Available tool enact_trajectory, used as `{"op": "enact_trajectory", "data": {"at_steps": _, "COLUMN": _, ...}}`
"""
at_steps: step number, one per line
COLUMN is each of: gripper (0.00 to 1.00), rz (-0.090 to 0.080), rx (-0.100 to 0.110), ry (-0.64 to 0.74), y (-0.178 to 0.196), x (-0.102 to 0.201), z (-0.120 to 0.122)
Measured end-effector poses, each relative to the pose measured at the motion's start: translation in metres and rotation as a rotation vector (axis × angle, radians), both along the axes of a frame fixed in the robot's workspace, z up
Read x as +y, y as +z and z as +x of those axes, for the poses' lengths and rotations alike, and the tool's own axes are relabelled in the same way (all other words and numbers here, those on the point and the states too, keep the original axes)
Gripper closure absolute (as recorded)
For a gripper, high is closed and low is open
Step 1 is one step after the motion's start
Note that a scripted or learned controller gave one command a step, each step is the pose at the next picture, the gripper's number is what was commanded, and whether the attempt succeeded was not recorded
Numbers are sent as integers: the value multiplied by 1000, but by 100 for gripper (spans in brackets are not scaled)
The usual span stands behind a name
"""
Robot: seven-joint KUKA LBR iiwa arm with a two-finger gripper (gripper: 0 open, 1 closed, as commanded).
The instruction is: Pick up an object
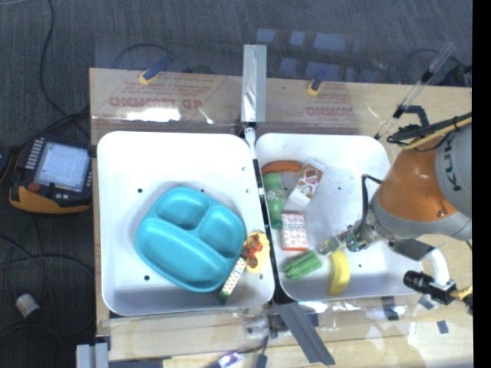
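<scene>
Yellow banana (338, 273) lies just beside the end effector (347, 241), whose grip state I cannot tell; it probably wants centring over the fruit first.

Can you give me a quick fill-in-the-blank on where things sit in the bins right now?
1. The blue tray lies in the ____ bin.
2. The banana lies in the ____ bin, near its front wall.
3. The claw hangs just above the ____.
4. The colour of the bins is ____.

Missing words: left; right; banana; white
</scene>
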State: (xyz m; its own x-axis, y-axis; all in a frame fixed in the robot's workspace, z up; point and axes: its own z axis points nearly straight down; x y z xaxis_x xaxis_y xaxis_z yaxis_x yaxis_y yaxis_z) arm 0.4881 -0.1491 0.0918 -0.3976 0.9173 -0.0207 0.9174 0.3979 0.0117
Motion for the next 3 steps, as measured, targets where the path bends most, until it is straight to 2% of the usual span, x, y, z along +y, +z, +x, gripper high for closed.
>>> {"op": "enact_trajectory", "data": {"at_steps": 1, "gripper": 0, "rz": 6, "rx": 5, "ry": 361, "y": 0, "x": -45, "z": 8}}
{"op": "enact_trajectory", "data": {"at_steps": 2, "gripper": 0, "rz": 5, "rx": 1, "ry": -65, "y": 0, "x": -16, "z": 1}}
{"op": "enact_trajectory", "data": {"at_steps": 3, "gripper": 0, "rz": 11, "rx": 22, "ry": 99, "y": 31, "x": -1, "z": -5}}
